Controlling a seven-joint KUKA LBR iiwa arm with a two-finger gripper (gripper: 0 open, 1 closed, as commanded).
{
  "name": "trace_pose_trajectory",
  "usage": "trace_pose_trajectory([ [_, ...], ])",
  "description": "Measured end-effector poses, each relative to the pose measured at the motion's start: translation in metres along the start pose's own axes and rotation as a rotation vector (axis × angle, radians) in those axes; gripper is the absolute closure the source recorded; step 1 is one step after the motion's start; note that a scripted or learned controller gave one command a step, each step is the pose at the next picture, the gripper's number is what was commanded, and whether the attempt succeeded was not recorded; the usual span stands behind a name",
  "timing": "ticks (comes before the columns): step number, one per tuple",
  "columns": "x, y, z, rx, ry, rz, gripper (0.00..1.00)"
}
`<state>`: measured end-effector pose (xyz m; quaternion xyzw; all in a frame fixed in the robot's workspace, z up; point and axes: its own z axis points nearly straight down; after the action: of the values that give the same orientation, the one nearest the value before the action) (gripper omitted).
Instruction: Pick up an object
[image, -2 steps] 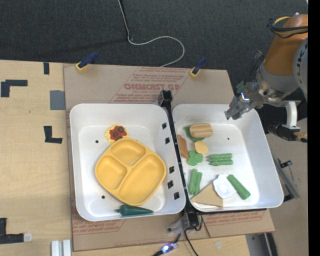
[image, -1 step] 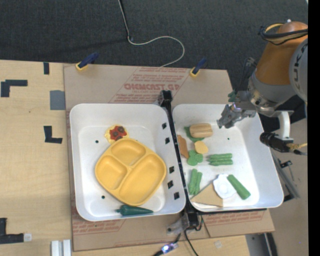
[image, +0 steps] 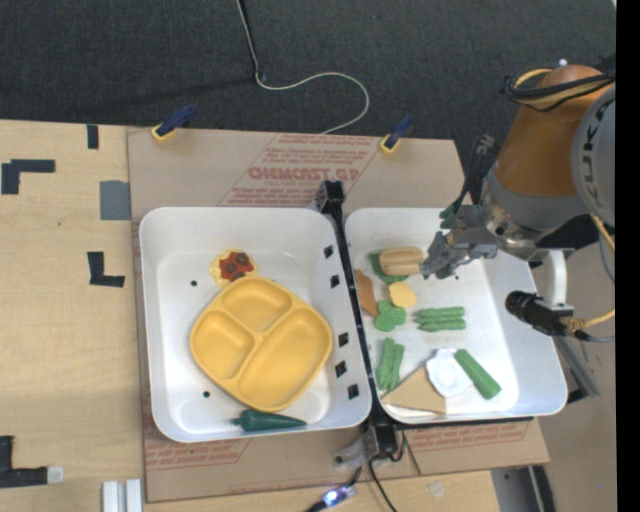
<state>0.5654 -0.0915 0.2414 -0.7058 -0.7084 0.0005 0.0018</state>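
hand (image: 436, 262) over right bin (image: 520, 330), beside bun (image: 400, 261)

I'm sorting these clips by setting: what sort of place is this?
Probably a robotics lab test bench, not a kitchen. Two white bins sit on cardboard clamped to a bench, toy food and a yellow divided plate lie in them, and a robot arm reaches in.

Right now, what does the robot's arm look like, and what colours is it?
The arm is chunky and rounded, with a big orange band above a grey wrist. At its end sits a small dark gripper made of metal-looking parts. A thin dark cable runs down beside the wrist, and a black cylinder with a white bracket sticks out nearby.
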Motion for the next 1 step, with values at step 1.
trace_pose_trajectory([
  [1, 0.0319, -0.0336, 0.0011, 0.001, -0.001, 0.001, 1.0],
])
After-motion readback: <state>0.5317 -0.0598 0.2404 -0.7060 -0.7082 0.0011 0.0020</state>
